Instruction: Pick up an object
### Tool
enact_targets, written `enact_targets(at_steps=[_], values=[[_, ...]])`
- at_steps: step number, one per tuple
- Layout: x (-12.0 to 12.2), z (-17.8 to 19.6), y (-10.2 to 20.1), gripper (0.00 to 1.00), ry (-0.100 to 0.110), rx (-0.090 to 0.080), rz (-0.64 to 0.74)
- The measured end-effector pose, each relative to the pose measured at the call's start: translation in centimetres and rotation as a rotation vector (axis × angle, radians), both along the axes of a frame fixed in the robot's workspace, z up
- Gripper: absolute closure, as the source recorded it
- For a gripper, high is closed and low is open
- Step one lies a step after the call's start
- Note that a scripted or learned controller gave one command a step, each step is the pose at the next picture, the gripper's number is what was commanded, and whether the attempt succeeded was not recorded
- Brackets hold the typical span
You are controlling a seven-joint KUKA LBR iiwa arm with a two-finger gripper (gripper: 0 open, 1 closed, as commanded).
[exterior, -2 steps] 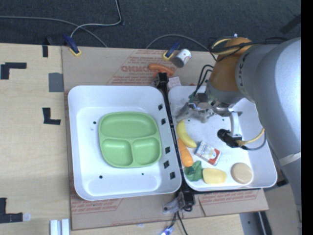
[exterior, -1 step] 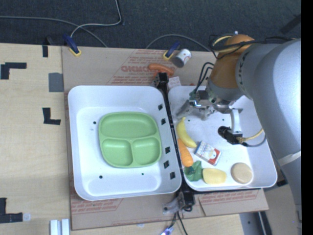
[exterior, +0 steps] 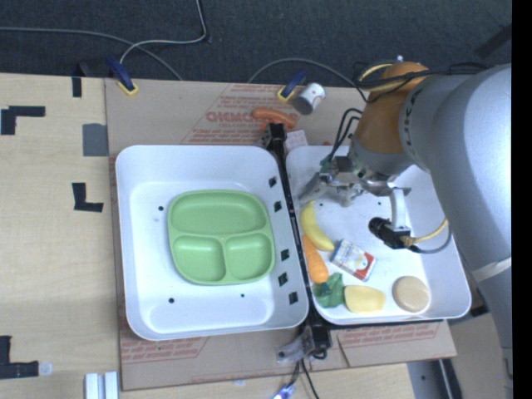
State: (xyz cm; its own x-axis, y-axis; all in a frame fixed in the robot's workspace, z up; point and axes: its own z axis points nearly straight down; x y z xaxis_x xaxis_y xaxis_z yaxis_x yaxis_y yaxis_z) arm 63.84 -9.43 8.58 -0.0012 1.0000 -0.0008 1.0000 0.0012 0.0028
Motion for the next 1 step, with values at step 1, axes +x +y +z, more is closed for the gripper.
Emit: enact_targets(at_steps=[1], values=[[-0.07,0.01,0.05,0.0,0.0,0.0,0.0]])
